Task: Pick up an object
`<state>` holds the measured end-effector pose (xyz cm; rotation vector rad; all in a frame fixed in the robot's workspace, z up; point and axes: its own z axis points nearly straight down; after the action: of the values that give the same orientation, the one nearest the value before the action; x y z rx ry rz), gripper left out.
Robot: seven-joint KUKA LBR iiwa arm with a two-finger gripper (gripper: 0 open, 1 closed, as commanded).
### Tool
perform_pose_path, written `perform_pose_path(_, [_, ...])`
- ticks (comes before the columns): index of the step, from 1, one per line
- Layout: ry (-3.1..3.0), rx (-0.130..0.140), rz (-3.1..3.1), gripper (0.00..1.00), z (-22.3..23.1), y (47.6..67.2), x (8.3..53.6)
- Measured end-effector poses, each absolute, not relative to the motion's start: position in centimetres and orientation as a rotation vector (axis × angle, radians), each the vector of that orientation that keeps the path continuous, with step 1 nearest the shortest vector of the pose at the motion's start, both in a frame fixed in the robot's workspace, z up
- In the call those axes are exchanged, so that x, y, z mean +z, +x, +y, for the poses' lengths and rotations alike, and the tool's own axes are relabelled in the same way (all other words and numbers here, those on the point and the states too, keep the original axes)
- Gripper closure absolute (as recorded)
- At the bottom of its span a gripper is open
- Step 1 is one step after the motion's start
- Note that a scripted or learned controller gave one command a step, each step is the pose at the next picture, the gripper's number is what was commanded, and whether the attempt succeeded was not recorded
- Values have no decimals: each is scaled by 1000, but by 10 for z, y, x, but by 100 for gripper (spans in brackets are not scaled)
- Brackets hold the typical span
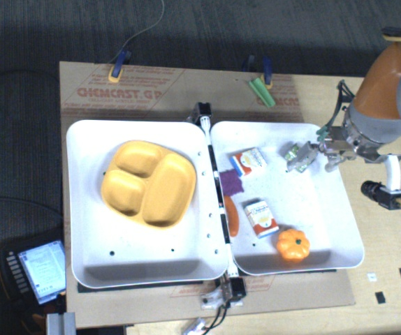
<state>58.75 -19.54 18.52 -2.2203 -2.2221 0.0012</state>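
Two white bins sit side by side on a brown board; the right bin (340, 215) holds small items. The gripper (300, 156) is poised over its upper part. A small carton (249, 161) lies just to its left in the picture, long axis slanting; whether the pincer is spread cannot be told.

Arm (385, 82) enters from the right edge, upper part of the camera view. Orange band at top, grey wrist section below it, angled down and leftward. Gripper (300, 157) extends left from the wrist, roughly level, tip pointing left. Metallic grey-green fingers small and blurred, gap between them not readable. Dark cable loops along the wrist's upper left side. A white and black fitting hangs below the wrist at far right.
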Motion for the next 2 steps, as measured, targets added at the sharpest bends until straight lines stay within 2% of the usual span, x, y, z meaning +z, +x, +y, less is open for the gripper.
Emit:
perform_pose_path(1, [-2229,-7,-2226,0,-151,536,98])
perform_pose_path(2, [-2231,-11,-2234,0,-118,545,89])
